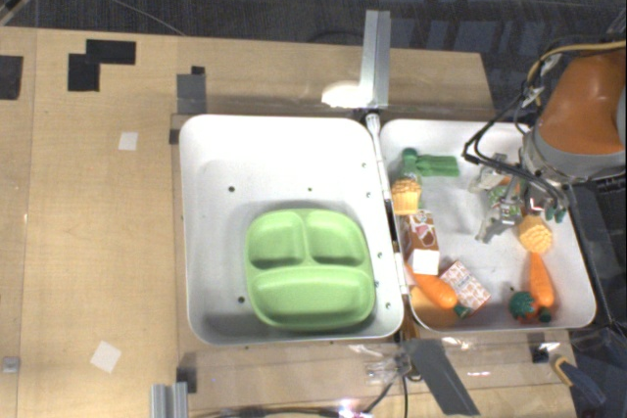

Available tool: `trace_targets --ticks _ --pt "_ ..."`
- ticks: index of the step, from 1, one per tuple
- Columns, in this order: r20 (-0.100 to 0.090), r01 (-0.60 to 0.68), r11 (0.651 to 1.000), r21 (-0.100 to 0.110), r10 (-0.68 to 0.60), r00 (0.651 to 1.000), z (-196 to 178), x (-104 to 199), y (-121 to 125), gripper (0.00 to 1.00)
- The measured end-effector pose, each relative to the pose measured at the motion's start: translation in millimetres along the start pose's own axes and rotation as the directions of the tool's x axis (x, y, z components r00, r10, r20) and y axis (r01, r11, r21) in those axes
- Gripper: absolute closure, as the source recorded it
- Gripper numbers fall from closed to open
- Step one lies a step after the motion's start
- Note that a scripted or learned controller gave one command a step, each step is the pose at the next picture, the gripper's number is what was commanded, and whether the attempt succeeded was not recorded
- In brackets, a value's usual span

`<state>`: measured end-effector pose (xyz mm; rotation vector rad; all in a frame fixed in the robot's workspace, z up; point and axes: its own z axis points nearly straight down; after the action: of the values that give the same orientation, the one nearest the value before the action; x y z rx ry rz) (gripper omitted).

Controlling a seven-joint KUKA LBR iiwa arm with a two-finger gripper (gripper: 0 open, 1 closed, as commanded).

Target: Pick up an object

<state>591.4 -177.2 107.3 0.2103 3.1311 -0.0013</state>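
Toys heaped in the right bin [588,308]: carrot [541,281] at the right wall, yellow waffle piece [535,234] above it, orange piece [434,291] and patterned box [466,287] at the front, green piece [429,163] at the back. Jaws [502,209] low above the bin floor, just left of the waffle; spread or pressed, cannot tell. Green divided plate [310,269] in the left bin [211,171]
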Motion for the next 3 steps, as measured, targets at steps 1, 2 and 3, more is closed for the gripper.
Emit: trace_targets --ticks 1,2,3 --pt "0.012 -0.036 0.999 0.0 0.036 0.999 17.6 33.3 -13.9 0.0" --pt "0.013 -0.025 1.0 0.0 0.025 1.0 17.1 53.9 -18.6 0.0" --pt "0.014 -0.053 0.999 0.002 0.053 0.998 16.6 94.7 -42.8 0.0"
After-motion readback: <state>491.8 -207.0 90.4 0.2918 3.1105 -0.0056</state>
